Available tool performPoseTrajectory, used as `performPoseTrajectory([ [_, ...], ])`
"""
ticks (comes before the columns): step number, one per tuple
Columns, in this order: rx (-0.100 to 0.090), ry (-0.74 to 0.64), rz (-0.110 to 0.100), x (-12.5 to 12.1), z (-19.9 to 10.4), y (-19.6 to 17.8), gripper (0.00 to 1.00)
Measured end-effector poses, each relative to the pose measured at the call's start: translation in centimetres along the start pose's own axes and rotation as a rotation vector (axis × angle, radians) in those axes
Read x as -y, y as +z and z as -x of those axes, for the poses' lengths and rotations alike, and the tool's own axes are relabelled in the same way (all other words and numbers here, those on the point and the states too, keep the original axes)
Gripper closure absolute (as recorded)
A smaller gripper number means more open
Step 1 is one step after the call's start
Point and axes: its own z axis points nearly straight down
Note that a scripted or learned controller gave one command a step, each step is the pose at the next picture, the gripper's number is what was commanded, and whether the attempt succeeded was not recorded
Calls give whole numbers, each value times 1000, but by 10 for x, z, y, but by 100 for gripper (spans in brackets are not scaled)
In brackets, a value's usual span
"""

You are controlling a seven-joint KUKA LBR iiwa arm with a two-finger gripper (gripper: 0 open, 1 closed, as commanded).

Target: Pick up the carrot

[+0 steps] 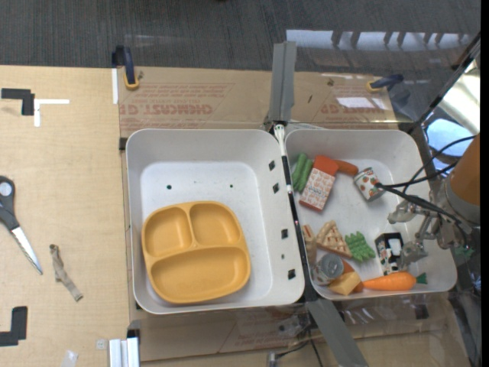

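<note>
Carrot [388, 283] lies in the right bin [409, 145], down at its near edge toward the near right corner. Long axis runs roughly left-right along that edge, tilted slightly; green top at the right end, taper pointing left. Left tip sits just beside a yellow wedge [345, 284]. A small black-and-white box [390, 251] stands just behind it.

Gripper [416, 239] hangs over the right side of the same bin, reaching in from the right bin wall. From it, the carrot lies toward the near edge and slightly left. Near, not touching, as far as I can judge. Cables and metal parts clutter the wrist, so I cannot tell how it is set, and nothing I can make out is held there.

My read: grasp not yet made. Coming move is a short shift toward the near edge, then a descent across the carrot's middle, closing across its short width, front to back.

Risks as I see them: the bin's near wall runs close alongside the carrot, leaving little room on that side. The box behind crowds the other side.

Left bin [137, 205] holds a yellow divided plate [195, 251]; not involved.
</note>
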Motion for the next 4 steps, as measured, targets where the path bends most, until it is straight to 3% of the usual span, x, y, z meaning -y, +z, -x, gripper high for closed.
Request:
performPoseTrajectory([
  [1,-36,341,2,-28,-14,-73,0],
  [2,-33,646,-2,-79,-22,9,0],
  [3,-29,643,-3,-79,-20,0,100],
  [4,-37,628,-4,-137,-14,-147,100],
])
